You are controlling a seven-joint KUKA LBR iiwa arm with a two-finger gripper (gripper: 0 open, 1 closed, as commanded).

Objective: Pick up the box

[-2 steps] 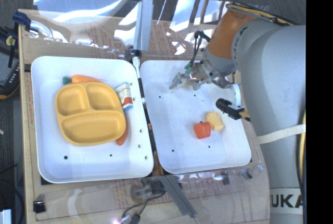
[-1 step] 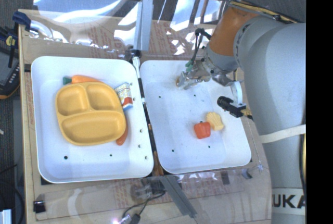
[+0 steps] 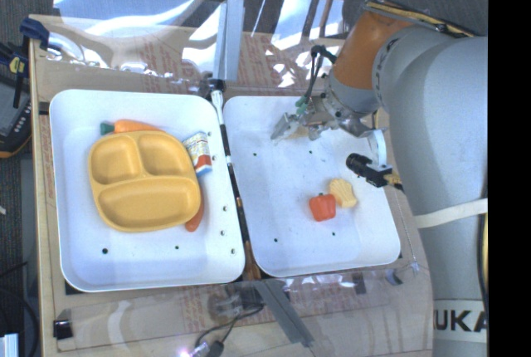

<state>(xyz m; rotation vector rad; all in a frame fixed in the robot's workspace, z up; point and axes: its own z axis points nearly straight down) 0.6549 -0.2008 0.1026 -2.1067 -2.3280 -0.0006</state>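
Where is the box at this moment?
The box lies in the left bin, wedged against the right edge of the yellow divided tray, near the bin's right wall. The end effector is over the right bin.

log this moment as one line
gripper: over right bin, upper part | box: left bin, beside yellow tray | not grasped

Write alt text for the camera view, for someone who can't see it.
The grey arm's end effector hovers over the top of the right bin, which holds an orange pepper and a tan food piece. The left bin holds a yellow divided tray, with a small box at the tray's right edge.
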